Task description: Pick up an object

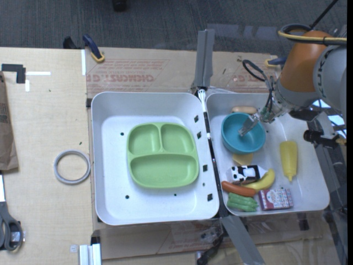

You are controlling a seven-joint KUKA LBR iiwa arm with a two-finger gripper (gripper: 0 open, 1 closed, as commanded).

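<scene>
Reaching down from the right, my gripper (248,127) hangs over the blue bowl (243,137) in the right bin (309,203), its tip inside the bowl's rim; whether it is open or closed I cannot tell from this slant, and nothing visible sits in its grasp. My grey arm with its orange band (300,65) leans in above the bin's far right corner. Just behind the bowl, at its far edge, lies a pale pink piece (244,110), too hidden to name. Right of the bowl a yellow corn cob (288,158) lies lengthwise on the bin floor, apart from the rest. Toward the near end, a black-and-white toy (245,173) touches a banana (261,181), with a carrot (237,189) under them and a green pea pod (241,202) nearest the rim; a small red carton (276,199) rests beside these. The left bin (105,148) holds a green divided plate (162,155), lying flat near its middle. Out on the bench, well left of both bins, lies a roll of tape (72,166).
</scene>
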